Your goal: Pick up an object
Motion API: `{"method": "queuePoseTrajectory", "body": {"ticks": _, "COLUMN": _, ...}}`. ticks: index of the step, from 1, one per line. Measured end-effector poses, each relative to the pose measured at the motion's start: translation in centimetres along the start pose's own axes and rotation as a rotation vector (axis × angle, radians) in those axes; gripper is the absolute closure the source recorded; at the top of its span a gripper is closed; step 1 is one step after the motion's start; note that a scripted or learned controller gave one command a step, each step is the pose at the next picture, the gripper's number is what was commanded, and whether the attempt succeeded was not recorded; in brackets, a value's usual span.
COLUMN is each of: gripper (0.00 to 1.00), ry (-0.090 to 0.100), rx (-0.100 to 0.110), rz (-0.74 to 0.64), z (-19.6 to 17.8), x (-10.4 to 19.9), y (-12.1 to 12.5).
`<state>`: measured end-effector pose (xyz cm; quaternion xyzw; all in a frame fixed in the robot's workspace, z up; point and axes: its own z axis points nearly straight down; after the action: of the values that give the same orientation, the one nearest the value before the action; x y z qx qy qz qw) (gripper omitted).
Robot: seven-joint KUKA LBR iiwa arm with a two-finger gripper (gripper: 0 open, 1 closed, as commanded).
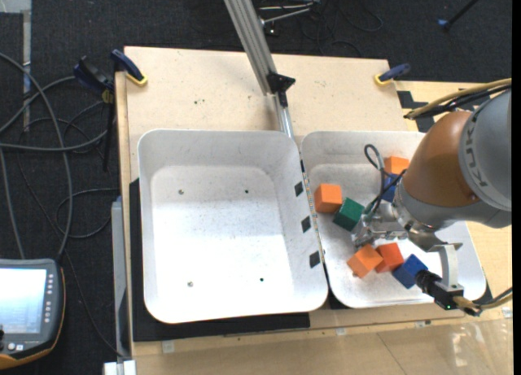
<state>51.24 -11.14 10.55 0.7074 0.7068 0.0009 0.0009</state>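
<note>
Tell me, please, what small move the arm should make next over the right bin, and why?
Probably a short descent with a slight correction. The gripper sits low in the right bin, amid the green block, an orange block and a red block. Nothing is visibly held between its fingers, so it should centre on one block before closing.

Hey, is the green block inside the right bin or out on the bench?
Inside. The green block lies on the right bin's floor, beside an orange block.
</note>
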Motion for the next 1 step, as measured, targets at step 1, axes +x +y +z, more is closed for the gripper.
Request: {"method": "queuePoseTrajectory", "body": {"ticks": 1, "gripper": 1.00, "ry": -0.001, "rx": -0.003, "rz": -0.002, "z": -4.38, "x": -0.14, "y": -0.35}}
